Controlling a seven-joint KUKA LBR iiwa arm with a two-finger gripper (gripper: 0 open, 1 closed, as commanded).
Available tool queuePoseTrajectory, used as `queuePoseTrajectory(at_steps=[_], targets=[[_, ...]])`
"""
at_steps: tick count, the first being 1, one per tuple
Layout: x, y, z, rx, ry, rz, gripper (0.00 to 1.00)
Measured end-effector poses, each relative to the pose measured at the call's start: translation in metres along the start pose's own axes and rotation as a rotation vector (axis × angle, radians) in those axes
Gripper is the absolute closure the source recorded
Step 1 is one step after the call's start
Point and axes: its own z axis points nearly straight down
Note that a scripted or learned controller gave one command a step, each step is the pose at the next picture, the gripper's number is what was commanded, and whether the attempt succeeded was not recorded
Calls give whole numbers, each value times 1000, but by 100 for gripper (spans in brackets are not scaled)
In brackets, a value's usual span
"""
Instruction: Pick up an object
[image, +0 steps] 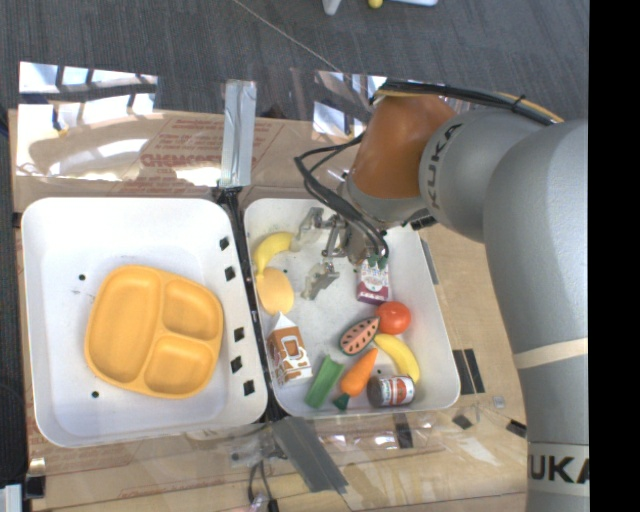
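The hand (322, 262) hangs in the right bin (437, 300), at its 11 o'clock part; I cannot tell its state. A banana (268, 249) lies at 9 o'clock from it, a lemon (275, 291) at 7 o'clock, a small carton (374, 279) at 3 o'clock. The left bin (50, 260) holds a yellow tray (152, 330).

Grey KUKA arm (520, 230) with orange wrist band, black cables, metallic gripper (325, 262).
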Motion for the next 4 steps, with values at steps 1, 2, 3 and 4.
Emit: queuePoseTrajectory(at_steps=[1,2,3,4], targets=[[-1,-52,-39,2,-30,-139,0],[32,-77,0,2,-29,-277,0],[73,-79,2,3,-28,-392,0],[71,-77,-9,4,-32,-398,100]])
